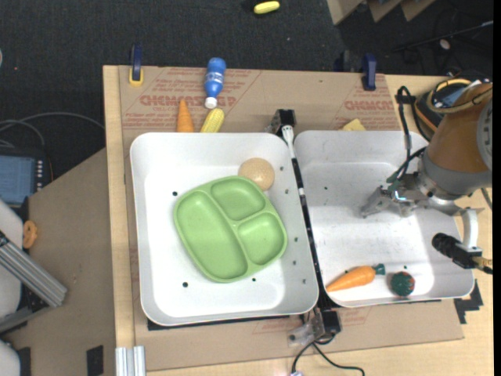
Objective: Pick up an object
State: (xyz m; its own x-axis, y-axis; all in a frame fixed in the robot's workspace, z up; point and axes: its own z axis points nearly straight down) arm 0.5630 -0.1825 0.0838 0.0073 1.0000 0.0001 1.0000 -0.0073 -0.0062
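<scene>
Two white bins sit side by side on the bench; the gripper (381,200) hangs over the right bin (344,233), fingers spread, holding nothing. Nearest is the carrot (352,278), toward the bin's near edge, below and slightly left, long axis nearly left-right.

I see two bins side by side on the bench: left bin (149,233), right bin (337,155). In the left bin, a divided plate (228,227) lies near the middle, with a round object (257,172), possibly an egg, touching its far edge. In the right bin, the gripper (383,202) sits mid-bin; a toy carrot (352,277) and a small ball (402,283) lie along the near wall, carrot left of ball. Behind the left bin, a bottle (214,81) lies on the bench.
</scene>
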